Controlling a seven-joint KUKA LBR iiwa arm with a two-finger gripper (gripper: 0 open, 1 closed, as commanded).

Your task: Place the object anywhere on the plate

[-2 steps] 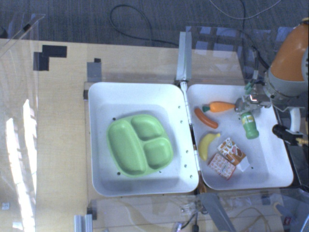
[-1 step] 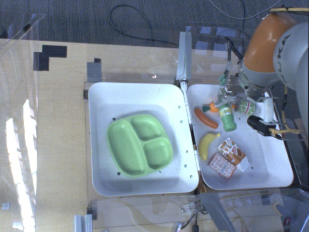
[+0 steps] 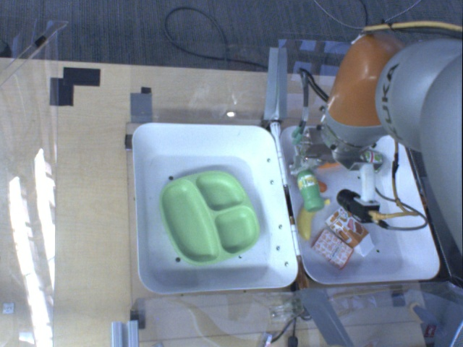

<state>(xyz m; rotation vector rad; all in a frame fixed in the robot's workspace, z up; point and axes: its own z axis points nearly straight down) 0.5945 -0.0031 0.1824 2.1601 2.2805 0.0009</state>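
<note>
We see the grey arm with its orange band point(image 3: 376, 85) over the right white bin point(image 3: 412, 259).
The green three-compartment plate point(image 3: 210, 215) lies in the left white bin point(image 3: 145, 266); the small green bottle point(image 3: 309, 191) lies in the right, just below the gripper point(image 3: 307, 150).

Green 3-section plate point(image 3: 210, 216) flat in left bin, green bottle point(image 3: 309, 191) in right bin

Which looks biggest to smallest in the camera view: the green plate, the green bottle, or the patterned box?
1. Green plate, clearly the biggest.
2. Patterned box.
3. Green bottle, though it looks close to the box in size, and the arm may hide its top, so I'm unsure of that order.
</note>
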